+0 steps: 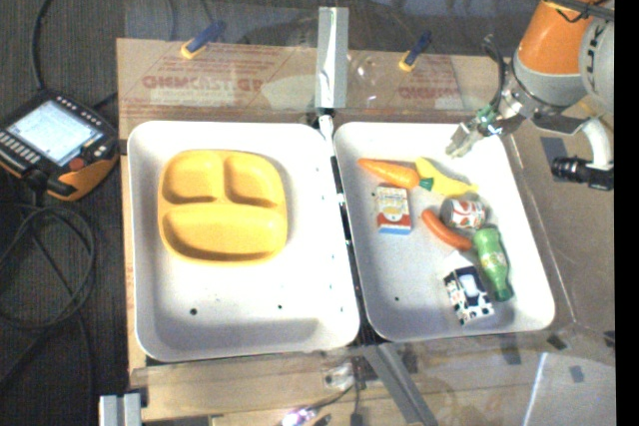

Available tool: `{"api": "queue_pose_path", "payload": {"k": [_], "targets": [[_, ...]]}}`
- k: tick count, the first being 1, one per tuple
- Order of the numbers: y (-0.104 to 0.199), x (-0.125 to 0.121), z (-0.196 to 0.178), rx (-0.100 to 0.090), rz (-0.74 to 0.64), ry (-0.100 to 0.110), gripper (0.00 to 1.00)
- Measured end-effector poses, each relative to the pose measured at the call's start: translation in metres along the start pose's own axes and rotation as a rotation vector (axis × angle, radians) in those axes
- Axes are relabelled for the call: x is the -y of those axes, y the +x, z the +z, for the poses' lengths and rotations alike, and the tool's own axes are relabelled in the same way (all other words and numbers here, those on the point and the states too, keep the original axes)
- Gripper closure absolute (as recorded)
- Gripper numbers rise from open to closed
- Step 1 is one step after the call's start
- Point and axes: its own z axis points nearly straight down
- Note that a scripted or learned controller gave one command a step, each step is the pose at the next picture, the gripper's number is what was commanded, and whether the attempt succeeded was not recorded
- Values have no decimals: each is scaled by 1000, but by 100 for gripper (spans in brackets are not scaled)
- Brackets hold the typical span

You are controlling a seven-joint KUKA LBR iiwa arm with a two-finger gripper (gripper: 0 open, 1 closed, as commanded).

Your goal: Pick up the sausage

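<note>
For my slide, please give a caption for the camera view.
Hand hovers over right bin, above sausage, carrot and can; yellow tray in left bin.

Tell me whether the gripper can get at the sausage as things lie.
Probably yes, but tightly. The sausage lies open from above in the right bin, yet the can and green bottle crowd its far end. The gripper hangs above the bin's back corner.

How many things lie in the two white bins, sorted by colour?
Orange or red: 3, the carrot, the sausage and the can
Yellow: 2, the tray and the banana
Green: 1, the bottle
White boxes: 2, the carton and the small box
Total: 8
</note>
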Motion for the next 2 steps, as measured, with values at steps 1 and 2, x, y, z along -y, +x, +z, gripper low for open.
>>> {"api": "queue_pose_path", "payload": {"k": [1, 2], "targets": [[7, 49, -23, -3, 100, -1, 100], [56, -24, -57, -1, -100, -2, 100]]}}
